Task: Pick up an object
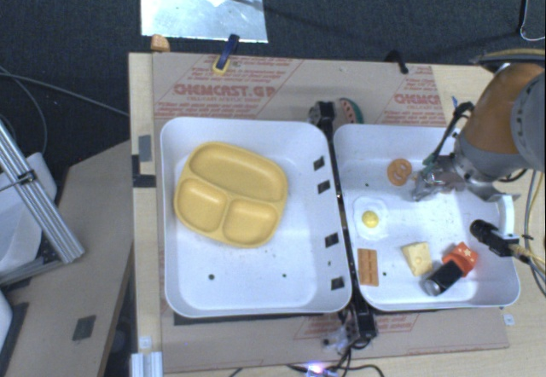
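Several small items crowd the right bin (512, 281); the gripper (424, 188), finger state indiscernible, may close beside the cookie (399, 171).

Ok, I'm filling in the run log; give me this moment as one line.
gripper: over right bin, nothing seen held | nearest: cookie | left bin: yellow tray

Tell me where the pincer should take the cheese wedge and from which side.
Probably from straight above, closing across the two long flat sides of the cheese. It lies flat in the right bin, apart from the cracker and the orange-and-black item, so both sides look reachable. The pincer hovers near the cookie.
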Robot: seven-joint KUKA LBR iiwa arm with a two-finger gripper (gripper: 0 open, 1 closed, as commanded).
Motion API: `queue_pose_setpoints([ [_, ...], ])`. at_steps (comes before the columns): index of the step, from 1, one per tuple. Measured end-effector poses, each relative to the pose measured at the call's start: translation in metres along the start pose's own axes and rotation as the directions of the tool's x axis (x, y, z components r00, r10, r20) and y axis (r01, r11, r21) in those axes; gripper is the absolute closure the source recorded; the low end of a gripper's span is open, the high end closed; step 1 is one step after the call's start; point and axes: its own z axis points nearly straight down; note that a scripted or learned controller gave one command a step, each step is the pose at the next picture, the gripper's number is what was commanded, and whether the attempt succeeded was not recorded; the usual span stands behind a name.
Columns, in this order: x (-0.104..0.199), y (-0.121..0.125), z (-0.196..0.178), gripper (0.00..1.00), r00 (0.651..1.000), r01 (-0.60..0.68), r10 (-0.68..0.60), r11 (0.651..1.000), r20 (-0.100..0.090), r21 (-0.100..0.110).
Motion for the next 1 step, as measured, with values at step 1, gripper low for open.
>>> queue_pose_setpoints([
  [1,0.0995,-0.0530,-0.0688,1.00,1.000,0.002,-0.002,1.000,-0.003,0.005],
])
